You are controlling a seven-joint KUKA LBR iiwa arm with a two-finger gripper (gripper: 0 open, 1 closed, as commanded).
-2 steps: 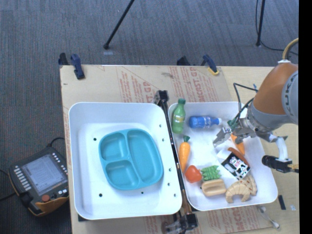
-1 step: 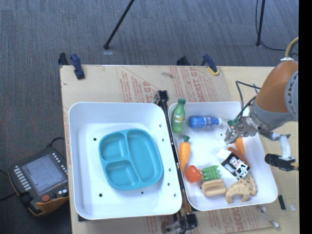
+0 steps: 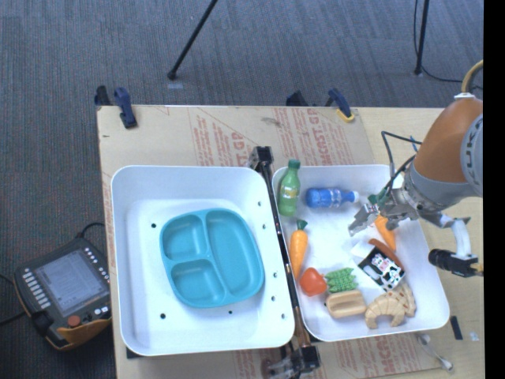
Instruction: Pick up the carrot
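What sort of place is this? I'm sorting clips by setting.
Probably a robotics lab: a bench with clamped-on bins of toy food, tripod legs on carpet, and a teach pendant on the floor beside it.

The orange carrot (image 3: 298,247) lies lengthwise, green top up, by the right bin's left wall.

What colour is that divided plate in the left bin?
Light blue; the divided plate shows clearly in the camera view.

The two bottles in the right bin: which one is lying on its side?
The blue bottle lies on its side; the green bottle beside it points toward the bin's far wall.
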